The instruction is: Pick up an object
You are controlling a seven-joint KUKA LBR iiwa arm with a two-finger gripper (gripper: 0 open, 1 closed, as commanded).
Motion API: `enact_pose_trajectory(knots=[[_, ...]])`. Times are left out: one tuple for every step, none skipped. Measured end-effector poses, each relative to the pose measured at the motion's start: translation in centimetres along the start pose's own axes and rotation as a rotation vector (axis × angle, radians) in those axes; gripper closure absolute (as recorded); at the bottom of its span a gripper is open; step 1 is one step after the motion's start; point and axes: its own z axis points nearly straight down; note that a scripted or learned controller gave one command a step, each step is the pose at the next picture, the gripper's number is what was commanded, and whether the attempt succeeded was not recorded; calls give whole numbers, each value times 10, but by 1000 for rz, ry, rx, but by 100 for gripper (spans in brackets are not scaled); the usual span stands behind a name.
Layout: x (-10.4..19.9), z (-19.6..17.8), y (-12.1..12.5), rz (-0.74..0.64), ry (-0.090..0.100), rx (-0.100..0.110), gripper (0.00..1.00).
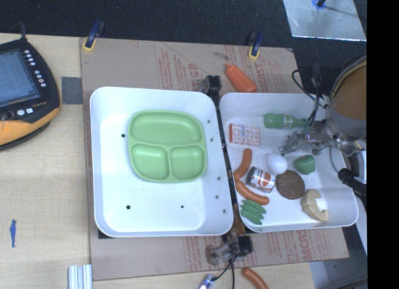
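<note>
One labelled can (260, 179), text unreadable.

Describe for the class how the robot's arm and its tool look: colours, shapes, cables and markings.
The arm enters from the right as a rounded grey body with a broad orange band. Thin black cables run along it towards the tool, which is a small assembly of dull grey metal with slim, angular fingers. A black fitting sits lower on the right. No lettering or markings can be made out.
</note>
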Motion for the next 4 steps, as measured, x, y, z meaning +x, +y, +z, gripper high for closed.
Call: enact_pose_trajectory(knots=[[92,1,70,-1,3,7,0],[115,0,-8,1,1,0,0],[109,-8,70,5,4,9,0],[103,0,14,0,1,0,0]])
